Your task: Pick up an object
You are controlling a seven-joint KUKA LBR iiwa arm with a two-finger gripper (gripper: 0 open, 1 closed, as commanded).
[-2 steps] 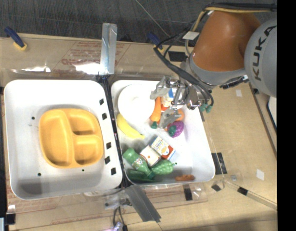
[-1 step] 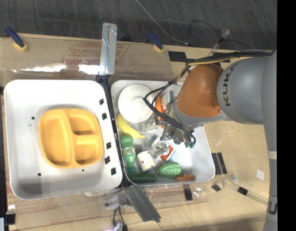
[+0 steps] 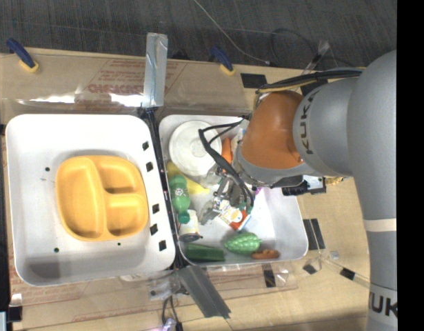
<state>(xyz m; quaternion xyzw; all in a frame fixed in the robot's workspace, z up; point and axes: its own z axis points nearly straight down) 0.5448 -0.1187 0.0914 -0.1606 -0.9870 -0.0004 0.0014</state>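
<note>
Gripper (image 3: 222, 200) of yours sits low in the right shallow white bin (image 3: 291, 219), can't tell its grip, beside a bumpy green plastic toy (image 3: 241, 243).

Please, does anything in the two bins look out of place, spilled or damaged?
Nothing stands out. The yellow tray lies flat in the left bin; the right bin holds a loose pile of toys under the gripper, none visibly broken.
</note>
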